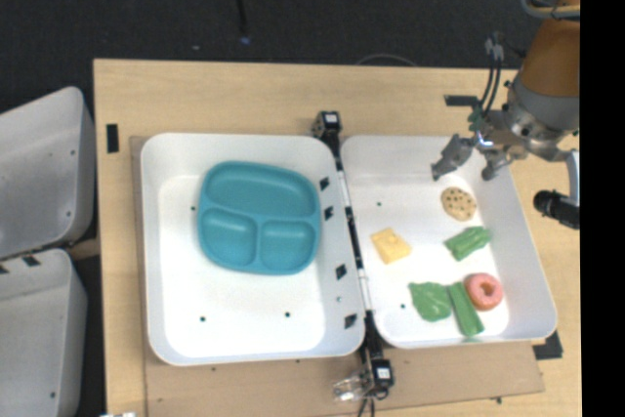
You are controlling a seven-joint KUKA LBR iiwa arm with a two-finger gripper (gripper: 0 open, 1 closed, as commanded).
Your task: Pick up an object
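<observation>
In the right bin [391,161] lie a round cookie [458,202], a yellow cheese wedge [391,245], a small green piece [467,242], a pink donut [483,290] and two more green pieces, one flat [427,300] and one long [465,310]. My gripper [471,161] hangs over the bin's back right part, just behind the cookie, fingers spread apart with nothing between them.
The left bin [176,308] bears a teal divided plate [260,217]. A row of black clips [348,239] runs along the seam between the bins. The arm comes in from the right above the bin's far right corner.
</observation>
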